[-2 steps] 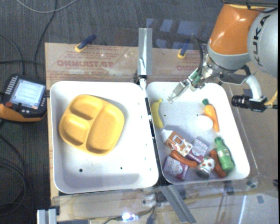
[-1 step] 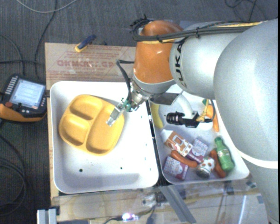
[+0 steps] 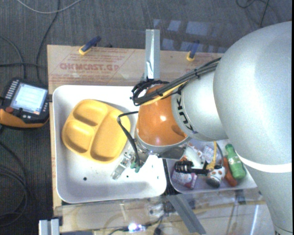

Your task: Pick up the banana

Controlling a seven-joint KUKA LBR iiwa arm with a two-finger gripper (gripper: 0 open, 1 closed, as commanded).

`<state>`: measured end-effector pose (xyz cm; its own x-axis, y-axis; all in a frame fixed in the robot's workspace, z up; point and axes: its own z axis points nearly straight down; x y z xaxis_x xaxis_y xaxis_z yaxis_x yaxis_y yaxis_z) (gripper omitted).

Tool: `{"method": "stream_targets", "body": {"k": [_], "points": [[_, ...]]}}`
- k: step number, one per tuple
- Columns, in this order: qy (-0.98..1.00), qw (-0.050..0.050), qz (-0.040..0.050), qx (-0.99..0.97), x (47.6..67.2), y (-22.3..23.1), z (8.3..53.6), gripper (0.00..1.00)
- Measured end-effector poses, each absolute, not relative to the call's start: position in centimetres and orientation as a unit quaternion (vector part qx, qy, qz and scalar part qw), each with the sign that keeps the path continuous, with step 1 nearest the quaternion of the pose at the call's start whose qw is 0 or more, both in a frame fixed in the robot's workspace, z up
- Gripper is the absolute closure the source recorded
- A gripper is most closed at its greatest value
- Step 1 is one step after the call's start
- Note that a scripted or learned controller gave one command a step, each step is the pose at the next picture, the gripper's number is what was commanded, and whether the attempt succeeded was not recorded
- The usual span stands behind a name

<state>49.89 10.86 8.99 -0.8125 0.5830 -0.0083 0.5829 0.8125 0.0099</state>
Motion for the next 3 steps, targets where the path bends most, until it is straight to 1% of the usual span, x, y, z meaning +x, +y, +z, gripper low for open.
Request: {"method": "stream_targets", "body": {"k": [1, 2, 3], "points": [[0.942, -0.002, 0.0004, 0.336, 48.8, 11.1, 13.1, 0.0], [0.917, -0.002, -0.0008, 0.399, 50.2, 15.9, 13.3, 0.0], [0.913, 0.0, -0.0007, 0.409, 53.3, 10.4, 12.6, 0.0]]}}
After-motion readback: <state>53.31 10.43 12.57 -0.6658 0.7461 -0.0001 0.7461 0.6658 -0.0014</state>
